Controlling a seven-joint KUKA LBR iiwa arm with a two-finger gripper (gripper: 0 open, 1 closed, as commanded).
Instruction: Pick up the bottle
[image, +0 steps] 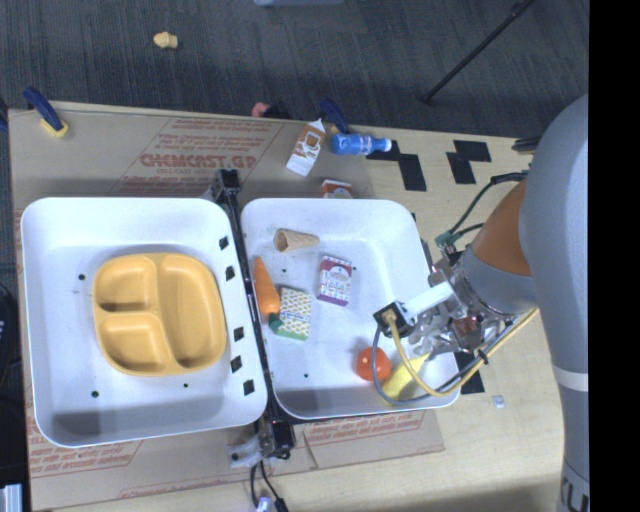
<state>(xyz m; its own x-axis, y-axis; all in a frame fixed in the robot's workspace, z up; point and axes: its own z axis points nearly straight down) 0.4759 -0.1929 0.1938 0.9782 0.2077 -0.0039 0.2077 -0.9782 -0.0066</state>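
Pincer (425, 345) low over near-right corner of right bin (400, 215); cables and housing hide the tips, so open or closed — cannot tell. Bottle (358, 144), blue, lies on its side on the bench beyond the right bin's far rim, well apart from pincer, up and left of it. Just left of pincer: orange-red ball (370, 363) and a yellow piece (398, 380). Further left: purple packet (336, 279), carrot (265, 286), cone (296, 239). Yellow divided tray (158, 311) in left bin (40, 300), far left.
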